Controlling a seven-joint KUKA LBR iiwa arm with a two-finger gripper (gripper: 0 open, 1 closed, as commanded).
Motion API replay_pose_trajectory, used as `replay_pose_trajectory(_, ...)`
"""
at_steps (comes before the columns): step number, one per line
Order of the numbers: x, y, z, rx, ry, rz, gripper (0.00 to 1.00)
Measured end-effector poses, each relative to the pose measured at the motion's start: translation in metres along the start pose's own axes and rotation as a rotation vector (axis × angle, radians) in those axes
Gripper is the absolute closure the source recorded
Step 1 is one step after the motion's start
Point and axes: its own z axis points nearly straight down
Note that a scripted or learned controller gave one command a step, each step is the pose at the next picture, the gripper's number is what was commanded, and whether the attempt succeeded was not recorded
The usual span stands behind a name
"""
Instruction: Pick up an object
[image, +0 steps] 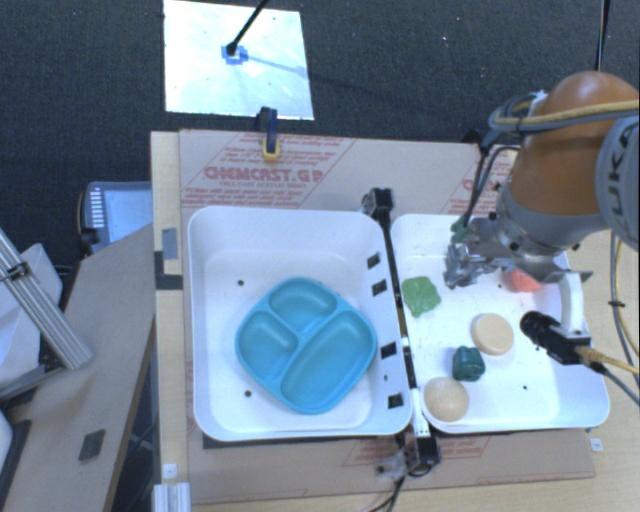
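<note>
The gripper (462, 268) hung over the right bin (580, 405), just right of a green lettuce-like piece (421, 296); whether it was open or closed could not be told. The piece looked light, soft and crinkled, best pinched across its middle. A blue divided plate (305, 345) lay well left of it.

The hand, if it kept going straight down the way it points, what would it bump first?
Probably the bare white floor of the right bin under the hand; the green toy sits just beside it, though depth is unclear.
</note>
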Motion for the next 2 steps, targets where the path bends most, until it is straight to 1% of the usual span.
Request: replay_pose_trajectory(2,0.087,0.051,0.007,0.0,0.0,0.0,1.0)
